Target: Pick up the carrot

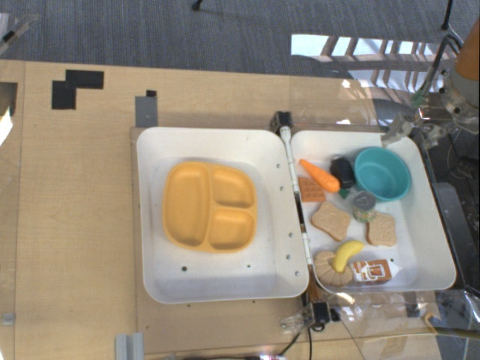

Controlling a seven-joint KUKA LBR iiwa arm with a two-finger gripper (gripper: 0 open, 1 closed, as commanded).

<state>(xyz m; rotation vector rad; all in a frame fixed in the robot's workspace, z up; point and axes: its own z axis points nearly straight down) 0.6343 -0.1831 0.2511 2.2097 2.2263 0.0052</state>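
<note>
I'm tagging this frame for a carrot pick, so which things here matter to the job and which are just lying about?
Belongs to the job:
carrot, in the right bin

Just lying about:
teal bowl
black block
waffle piece
bread slices
banana
small jar
yellow divided plate in the left bin

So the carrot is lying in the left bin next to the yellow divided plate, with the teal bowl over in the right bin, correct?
Not quite. The camera view shows the carrot in the right bin, near its left wall, in the same bin as the teal bowl. The yellow divided plate sits in the left bin, apart from the carrot. The rest of your statement holds.
</note>
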